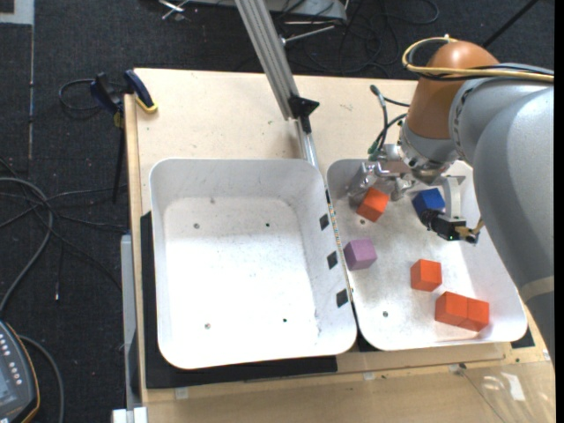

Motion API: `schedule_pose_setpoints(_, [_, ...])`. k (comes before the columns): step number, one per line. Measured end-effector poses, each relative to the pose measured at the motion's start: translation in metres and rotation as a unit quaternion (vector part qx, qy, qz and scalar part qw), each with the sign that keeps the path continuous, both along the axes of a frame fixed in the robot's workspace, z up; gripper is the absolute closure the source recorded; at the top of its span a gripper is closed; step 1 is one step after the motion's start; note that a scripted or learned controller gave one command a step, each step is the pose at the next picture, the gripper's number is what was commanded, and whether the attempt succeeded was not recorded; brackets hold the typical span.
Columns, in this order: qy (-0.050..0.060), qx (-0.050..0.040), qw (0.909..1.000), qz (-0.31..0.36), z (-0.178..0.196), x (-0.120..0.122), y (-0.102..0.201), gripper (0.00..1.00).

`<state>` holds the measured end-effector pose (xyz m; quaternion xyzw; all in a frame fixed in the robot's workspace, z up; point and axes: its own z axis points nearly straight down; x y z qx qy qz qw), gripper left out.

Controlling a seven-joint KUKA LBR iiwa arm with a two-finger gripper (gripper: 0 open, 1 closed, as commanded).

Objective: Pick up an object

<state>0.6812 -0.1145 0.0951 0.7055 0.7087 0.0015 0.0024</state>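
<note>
My gripper [377,188] hangs over the far left part of the right bin [401,329], below the grey wrist and its orange band. A small orange block [373,206] sits tilted right at the gripper's tip, touching it or nearly so. I cannot make out whether the block is gripped or resting on the bin floor. A blue block [429,201] lies just to the right of the gripper, partly under the wrist.
The right bin also holds a purple cube [359,254], an orange cube [426,274] and a larger orange-red block [462,311] near its front. The left bin [238,254] adjoins it. A slanted metal pole [269,51] stands behind the bins.
</note>
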Motion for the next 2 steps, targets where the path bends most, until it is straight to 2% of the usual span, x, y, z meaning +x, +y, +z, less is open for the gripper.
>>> schedule_pose_setpoints(1, [0.004, 0.0005, 1.0000, -0.003, 0.000, -0.026, 0.006, 0.00])
schedule_pose_setpoints(2, [0.002, 0.0000, 1.0000, -0.002, 0.011, -0.025, 0.006, 1.00])
